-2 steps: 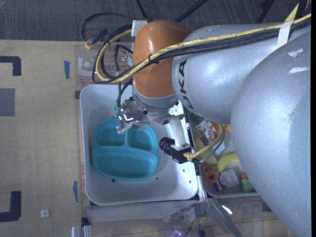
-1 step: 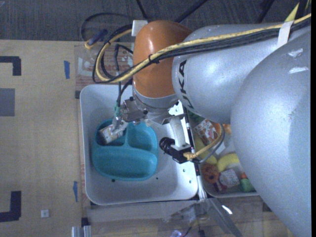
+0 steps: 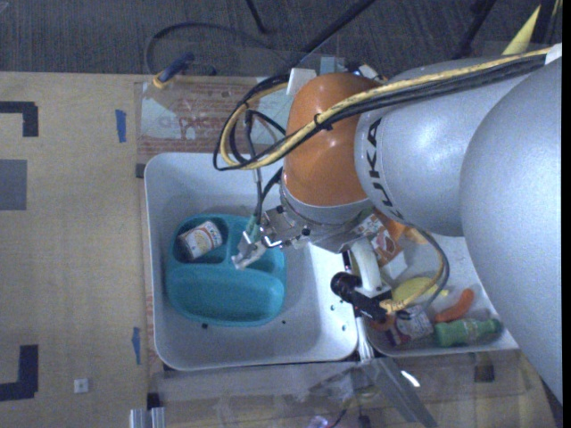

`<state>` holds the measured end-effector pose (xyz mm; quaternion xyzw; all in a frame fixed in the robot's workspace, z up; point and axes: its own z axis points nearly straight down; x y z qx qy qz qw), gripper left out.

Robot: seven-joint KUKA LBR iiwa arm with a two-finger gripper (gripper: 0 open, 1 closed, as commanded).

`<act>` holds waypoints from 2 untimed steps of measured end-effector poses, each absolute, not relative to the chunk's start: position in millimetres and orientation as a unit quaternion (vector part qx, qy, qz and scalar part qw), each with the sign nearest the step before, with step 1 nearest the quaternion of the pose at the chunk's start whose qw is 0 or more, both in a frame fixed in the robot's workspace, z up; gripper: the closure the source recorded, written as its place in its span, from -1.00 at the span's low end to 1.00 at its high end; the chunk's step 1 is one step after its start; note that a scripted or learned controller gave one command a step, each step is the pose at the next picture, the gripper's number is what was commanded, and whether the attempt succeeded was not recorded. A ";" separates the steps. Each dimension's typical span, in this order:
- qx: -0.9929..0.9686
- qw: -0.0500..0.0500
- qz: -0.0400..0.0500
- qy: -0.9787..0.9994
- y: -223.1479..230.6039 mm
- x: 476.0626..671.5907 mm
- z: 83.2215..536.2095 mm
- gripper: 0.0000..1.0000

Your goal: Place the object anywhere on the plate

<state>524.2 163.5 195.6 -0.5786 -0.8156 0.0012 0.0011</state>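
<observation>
Surroundings: dark grey carpeted floor at the top of the camera view, crossed by black stand legs and loose cable; a pale wooden bench (image 3: 71, 266) below, marked with black corner marks and strips of blue tape.
Left bin (image 3: 178, 346): shallow, white, rounded corners; holds the plate.
Plate (image 3: 223, 297): teal, divided into compartments; sits toward the left side of the left bin, flat on its floor.
Object (image 3: 200, 239): a small can with a light label showing red and yellow, lying on its side in the plate's upper-left compartment. It rests on the plate, apart from the gripper.
Arm (image 3: 428, 168): grey, with the orange band over the upper middle of the left bin; yellow and black cables run along it.
Gripper (image 3: 247, 250): hangs over the plate's upper-right part, just right of the can. Whether the claw is apart or together cannot be told from this angle; nothing is seen between the fingers.
Right bin (image 3: 446, 350): largely hidden under the arm; holds a green bottle (image 3: 466, 331), an orange carrot-like piece (image 3: 455, 304), a yellow item (image 3: 412, 288) and other packages, crowded together.
</observation>
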 end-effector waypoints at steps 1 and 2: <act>-0.579 0.000 0.000 -0.815 163.5 525.5 204.9 1.00; -0.580 0.000 0.000 -0.815 163.4 525.5 204.8 -1.00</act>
